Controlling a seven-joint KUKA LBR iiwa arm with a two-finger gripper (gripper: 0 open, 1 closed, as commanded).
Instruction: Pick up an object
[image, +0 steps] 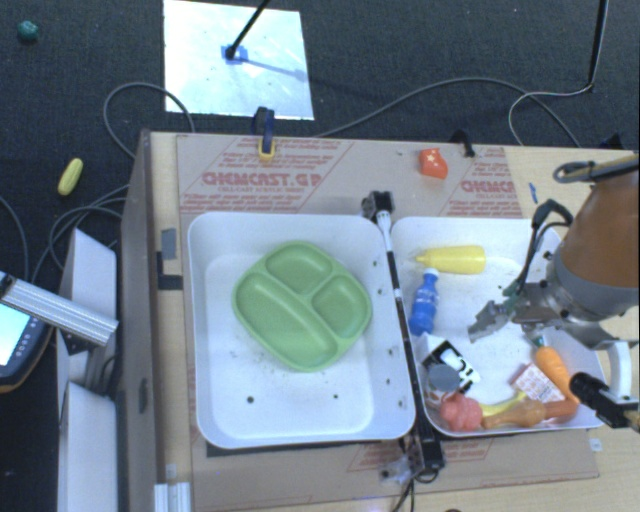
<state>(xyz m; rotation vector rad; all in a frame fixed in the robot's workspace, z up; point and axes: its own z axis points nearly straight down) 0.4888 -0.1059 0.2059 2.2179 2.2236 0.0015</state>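
Note:
My gripper (489, 320) hangs over the middle of the right bin (500, 232), its dark fingers pointing left, with nothing seen between them. To its left lies a blue bottle (423, 303). A yellow bottle (455, 260) lies at the far side of this bin. Near the front edge sit a pink soft toy (460, 412), a yellow toy (515, 408), an orange carrot (554, 372), a red-and-white packet (532, 381) and a black-and-white object (449, 364).
The left bin (220, 400) holds a green divided plate (301, 304). A black-and-white brush handle (390, 262) lies along the wall between the bins. An orange block (432, 163) and a yellow clamp (265, 135) sit on the cardboard behind the bins.

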